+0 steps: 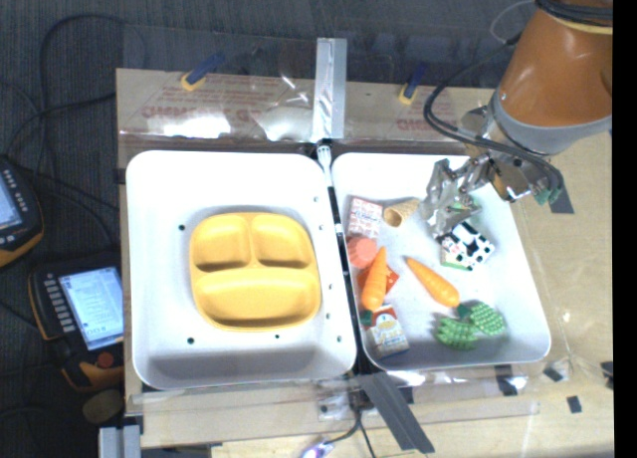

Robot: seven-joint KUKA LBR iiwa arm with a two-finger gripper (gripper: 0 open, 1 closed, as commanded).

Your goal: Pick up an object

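The claw (pixel 450 209) hangs low in the right bin (pixel 528 292), just above a black-and-white toy cow (pixel 467 246); whether it is apart or together, I cannot tell. This looks like the reach step, with nothing visibly gripped. Two toy carrots (pixel 434 282), a green toy (pixel 470 325) and small packets lie nearby. Next it needs a straight drop onto the cow and a firm close. The left bin (pixel 149 267) holds a yellow divided tray (pixel 255 269).

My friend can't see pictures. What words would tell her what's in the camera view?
A grey and orange robot arm reaches from the right, its hand low in the right white bin above a black-and-white toy, among two toy carrots, a green toy and small packets. The left white bin holds a yellow divided tray.
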